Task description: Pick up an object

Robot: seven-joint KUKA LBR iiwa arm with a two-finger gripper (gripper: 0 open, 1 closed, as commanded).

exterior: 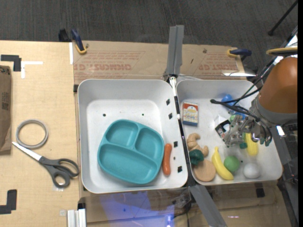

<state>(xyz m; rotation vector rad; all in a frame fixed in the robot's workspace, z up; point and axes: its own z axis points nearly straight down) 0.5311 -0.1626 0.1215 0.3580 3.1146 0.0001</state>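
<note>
My gripper (pixel 233 137) hangs low over the middle of the right bin (pixel 270 176), under the grey arm with its orange band (pixel 284 86). Right beside it lie a yellow toy (pixel 252 145) and a black-and-white item (pixel 221 126). Just in front of it are a green ball (pixel 231 163), a banana (pixel 221 164) and a white ball (pixel 251 170). Toward the bin's left are a small orange-and-white box (pixel 190 113), a beige toy (pixel 193 140), a dark green piece (pixel 196 157) and a tan disc (pixel 205 173). A blue item (pixel 226 99) lies at the back.
The left bin (pixel 94 98) holds a teal divided plate (pixel 130 150) and an orange sausage-shaped toy (pixel 166 158). On the bench to the left lie scissors (pixel 53 165) and a tape roll (pixel 31 133). Cables (pixel 241 98) run from the arm over the right bin.
</note>
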